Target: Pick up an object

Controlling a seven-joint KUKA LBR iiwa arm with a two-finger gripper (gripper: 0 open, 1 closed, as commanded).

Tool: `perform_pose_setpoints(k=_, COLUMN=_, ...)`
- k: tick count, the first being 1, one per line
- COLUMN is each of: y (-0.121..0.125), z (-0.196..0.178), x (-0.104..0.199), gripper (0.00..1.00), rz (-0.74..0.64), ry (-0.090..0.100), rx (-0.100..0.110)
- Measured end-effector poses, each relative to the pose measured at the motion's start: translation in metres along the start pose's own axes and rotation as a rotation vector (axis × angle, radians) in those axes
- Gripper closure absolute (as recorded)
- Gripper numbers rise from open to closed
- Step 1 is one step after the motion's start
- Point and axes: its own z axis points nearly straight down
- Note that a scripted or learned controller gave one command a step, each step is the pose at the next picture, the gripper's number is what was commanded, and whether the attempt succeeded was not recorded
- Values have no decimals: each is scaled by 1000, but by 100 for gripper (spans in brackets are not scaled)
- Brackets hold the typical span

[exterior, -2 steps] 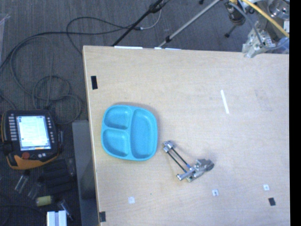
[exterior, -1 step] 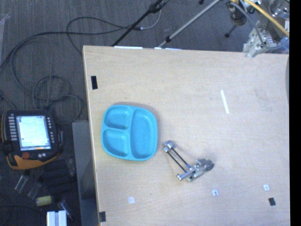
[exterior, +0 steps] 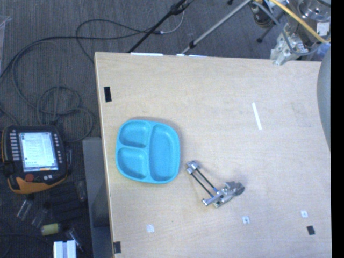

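Writing is unreadable; blue tray lies beside metal clamp; fingers' state cannot be told.

Glossy blue plastic plate, shiny metal clamp, matt wooden bench

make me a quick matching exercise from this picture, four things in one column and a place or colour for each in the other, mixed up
Things:
1. divided plate
2. metal clamp tool
3. white strip
4. handheld control pendant

Descriptions:
A. on the floor, left of the bench
B. blue, on the bench's left part
C. lying on the bench towards its right, above the tool
D. silver, just right of the plate and below it

Pairs: 1-B, 2-D, 3-C, 4-A
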Motion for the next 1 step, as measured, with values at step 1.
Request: perform_pose_setpoints(k=1, y=5, z=0, x=-11, gripper=100, rz=-17, ry=-1, rx=1)
